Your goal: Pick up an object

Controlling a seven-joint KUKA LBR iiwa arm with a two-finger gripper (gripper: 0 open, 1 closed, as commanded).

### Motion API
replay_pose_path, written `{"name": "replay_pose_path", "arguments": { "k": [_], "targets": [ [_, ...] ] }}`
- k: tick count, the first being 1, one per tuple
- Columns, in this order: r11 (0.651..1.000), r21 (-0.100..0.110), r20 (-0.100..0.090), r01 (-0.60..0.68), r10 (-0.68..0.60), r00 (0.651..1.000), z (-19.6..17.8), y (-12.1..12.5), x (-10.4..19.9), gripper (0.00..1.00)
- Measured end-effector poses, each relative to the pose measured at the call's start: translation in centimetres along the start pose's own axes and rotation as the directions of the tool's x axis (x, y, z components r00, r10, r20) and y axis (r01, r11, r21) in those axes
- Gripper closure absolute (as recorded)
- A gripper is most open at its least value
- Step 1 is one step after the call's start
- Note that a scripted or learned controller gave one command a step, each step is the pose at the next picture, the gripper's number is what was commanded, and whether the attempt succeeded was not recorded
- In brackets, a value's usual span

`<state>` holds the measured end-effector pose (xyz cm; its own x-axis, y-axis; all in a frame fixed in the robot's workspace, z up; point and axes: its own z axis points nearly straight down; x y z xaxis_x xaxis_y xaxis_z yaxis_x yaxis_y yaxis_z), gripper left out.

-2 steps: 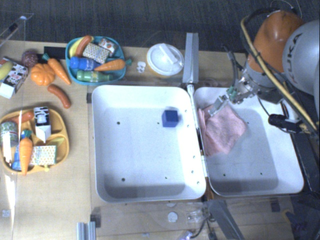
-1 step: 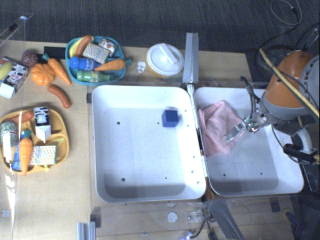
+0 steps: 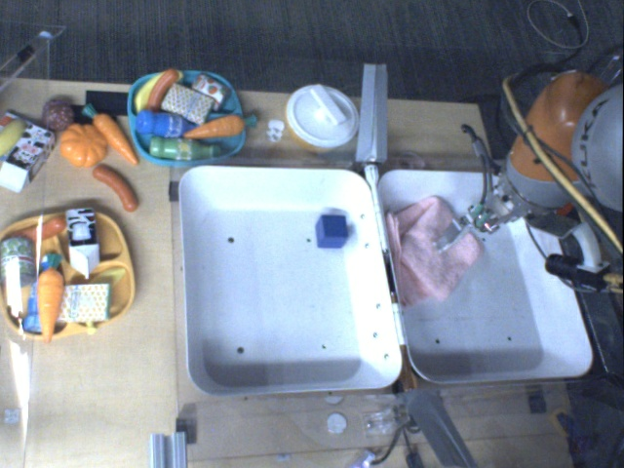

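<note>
In the right bin [image 3: 507, 339] my claw [image 3: 458, 234] rests at the pink cloth [image 3: 429, 250] — the grasping step, I judge; whether my claw is apart or together I cannot tell — next, I should pinch a fold and lift straight up

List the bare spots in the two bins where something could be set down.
Left bin: open floor all around the blue cube, widest toward the near and left walls. Right bin: near half and right side are bare. Crowded: its far-left corner, where the pink cloth lies with the gripper at its edge.
</note>
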<state>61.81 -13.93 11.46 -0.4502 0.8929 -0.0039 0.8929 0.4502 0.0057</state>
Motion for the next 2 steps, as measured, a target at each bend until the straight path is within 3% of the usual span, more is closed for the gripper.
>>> {"name": "replay_pose_path", "arguments": {
  "k": [1,2],
  "targets": [
    [1.0,-0.004,0.003,0.02,-0.02,1.0,2.5,-0.7,-2.1,0.0],
    [0.999,0.001,0.0,-0.049,0.049,0.999,-0.4,1.4,-2.5,0.0]
  ]
}}
